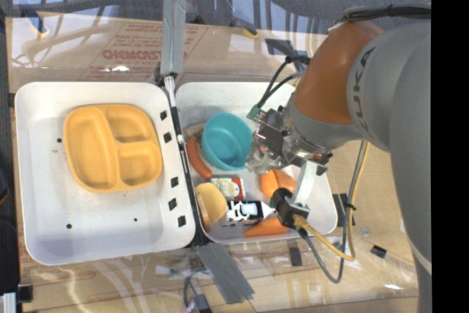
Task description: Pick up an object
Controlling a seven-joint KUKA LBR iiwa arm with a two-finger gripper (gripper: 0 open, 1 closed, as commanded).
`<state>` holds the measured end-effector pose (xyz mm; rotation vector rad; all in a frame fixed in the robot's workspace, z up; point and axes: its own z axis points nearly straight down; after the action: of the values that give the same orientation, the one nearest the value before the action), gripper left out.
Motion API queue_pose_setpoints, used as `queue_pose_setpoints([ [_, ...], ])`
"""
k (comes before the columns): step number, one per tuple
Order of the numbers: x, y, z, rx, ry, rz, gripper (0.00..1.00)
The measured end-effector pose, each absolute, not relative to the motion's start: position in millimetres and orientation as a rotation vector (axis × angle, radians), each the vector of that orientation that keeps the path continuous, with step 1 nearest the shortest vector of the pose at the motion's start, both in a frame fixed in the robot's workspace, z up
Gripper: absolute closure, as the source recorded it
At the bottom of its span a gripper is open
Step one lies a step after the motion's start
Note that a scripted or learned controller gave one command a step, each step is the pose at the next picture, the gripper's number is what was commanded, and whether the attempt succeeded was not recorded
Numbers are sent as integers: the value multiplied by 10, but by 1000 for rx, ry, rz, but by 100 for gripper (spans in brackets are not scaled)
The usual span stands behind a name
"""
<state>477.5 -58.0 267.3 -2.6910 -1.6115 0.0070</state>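
Arm's down in the right bin, gripper right beside the teal bowl at mid-frame. Looks like the reach-in step, nothing grabbed yet. Can't tell its open/closed state; next it needs a clean close and lift.

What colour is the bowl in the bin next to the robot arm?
The bowl is teal blue, seen from the camera view.

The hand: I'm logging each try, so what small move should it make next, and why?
Probably a short descent. The hand sits low in the right bin beside the teal bowl, above orange pieces, with nothing visibly between its fingers.
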Motion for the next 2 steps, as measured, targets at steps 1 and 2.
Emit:
queue_pose_setpoints([
  [1,4775,-580,2673,-2691,-1612,7,0],
  [2,4741,-1162,1702,-2804,-1400,14,0],
])
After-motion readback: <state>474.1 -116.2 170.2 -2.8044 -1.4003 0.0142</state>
